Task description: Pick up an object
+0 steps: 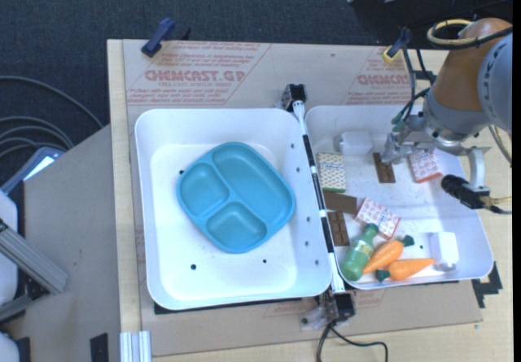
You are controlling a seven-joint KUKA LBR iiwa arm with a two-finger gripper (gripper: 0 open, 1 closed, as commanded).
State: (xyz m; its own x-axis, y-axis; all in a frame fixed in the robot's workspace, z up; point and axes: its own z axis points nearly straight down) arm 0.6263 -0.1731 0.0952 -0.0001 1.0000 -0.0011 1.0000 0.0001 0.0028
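Camera view, one entry per item.

1. Table [244, 67]: you have a board printed with red lettering carrying two white bins side by side, clipped at the shared edge.

2. Left bin [163, 271]: you find one blue tray [234, 196] with three compartments, lying flat and a little skewed, nothing in them.

3. Right bin [480, 250]: this holds the pickable clutter. At the near end a green bottle [359, 255] leans against two carrots [396, 261], all touching in a heap. Beside them sits a white block [444, 248]. Along the divider you see a tan packet [331, 171], a brown bar [335, 226] and a red-checked packet [378, 216]. At the far end lie a white cup [353, 143], a small brown piece [383, 168] and a red-patterned packet [423, 165].

4. End effector [404, 143]: low over the far end of the right bin, just beside the small brown piece and the red-patterned packet. You cannot tell from here whether it is wide or narrow, and nothing is visibly between its tips.

5. Judgement: the arm's position suggests a try at one of those two far-end items; both lie flat, so expect a thin, slip-prone grasp.
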